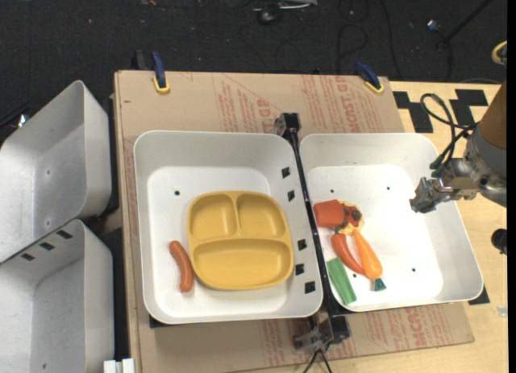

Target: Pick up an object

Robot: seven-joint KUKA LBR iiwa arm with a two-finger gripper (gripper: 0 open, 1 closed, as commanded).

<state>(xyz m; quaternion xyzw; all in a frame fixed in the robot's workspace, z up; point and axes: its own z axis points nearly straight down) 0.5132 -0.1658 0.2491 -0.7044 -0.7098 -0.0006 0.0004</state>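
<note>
Hand hangs over right bin, near its right wall; can't tell if clenched or released, nothing seen in it. Toys lie well apart at bin's left side: orange-red block, red pepper, carrot, green stick. Left bin: yellow divided tray, sausage just beside it. Both bins on table.

The arm ran off frame at three o'clock; the gripper's fingers were too small to read.
</note>
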